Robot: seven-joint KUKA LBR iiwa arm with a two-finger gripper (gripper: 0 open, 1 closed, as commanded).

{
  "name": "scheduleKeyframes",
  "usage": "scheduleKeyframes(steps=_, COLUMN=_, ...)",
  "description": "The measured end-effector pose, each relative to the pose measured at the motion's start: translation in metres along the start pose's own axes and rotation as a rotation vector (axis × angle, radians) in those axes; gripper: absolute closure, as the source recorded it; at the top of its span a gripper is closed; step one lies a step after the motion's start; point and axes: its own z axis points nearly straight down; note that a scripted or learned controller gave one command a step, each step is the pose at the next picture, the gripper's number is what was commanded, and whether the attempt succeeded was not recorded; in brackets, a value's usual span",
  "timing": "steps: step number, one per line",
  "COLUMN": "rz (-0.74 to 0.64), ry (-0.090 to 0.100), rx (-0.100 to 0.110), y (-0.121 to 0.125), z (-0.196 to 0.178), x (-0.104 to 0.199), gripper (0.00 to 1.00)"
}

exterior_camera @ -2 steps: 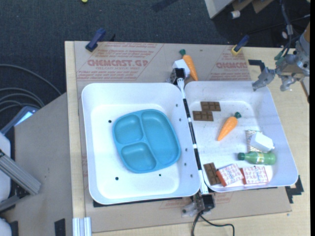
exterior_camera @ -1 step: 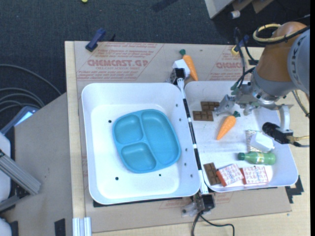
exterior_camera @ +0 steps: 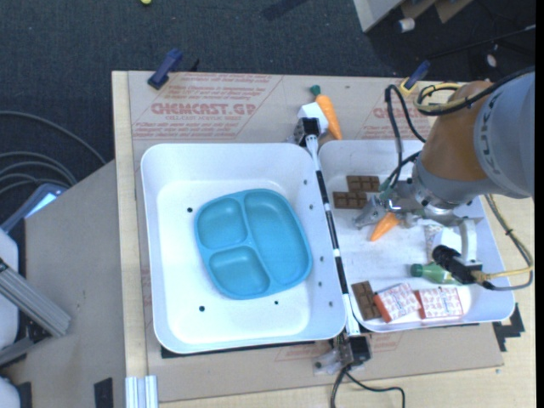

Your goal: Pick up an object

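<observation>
Camera view: the claw [exterior_camera: 393,212] is hovering low in the right bin [exterior_camera: 501,308], touching an orange carrot [exterior_camera: 383,225]; its grip state cannot be determined. Chocolate bar [exterior_camera: 356,190] is lying just beside.

Bulky grey arm [exterior_camera: 510,138], orange wrist band [exterior_camera: 455,147], black cables, metallic silver gripper [exterior_camera: 393,204]

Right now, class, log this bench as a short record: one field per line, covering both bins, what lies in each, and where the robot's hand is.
left bin: holds a blue divided plate
right bin: holds chocolate pieces, an orange carrot toy, a green marker, a red-and-white packet
outside the bins: another carrot toy on the board behind them
arm: reaches in from the right
hand: low over the right bin, at the carrot toy; grip unclear
</observation>
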Motion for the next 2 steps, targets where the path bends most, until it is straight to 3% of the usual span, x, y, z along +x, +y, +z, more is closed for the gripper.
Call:
scheduleKeyframes(steps=1, rz=0.000, ry=0.000, rx=-0.002, y=0.001, z=-0.010, x=0.000, gripper=1.00)
scheduleKeyframes(steps=2, rz=-0.002, ry=0.000, rx=-0.003, y=-0.005, z=-0.101, x=0.076, gripper=1.00)
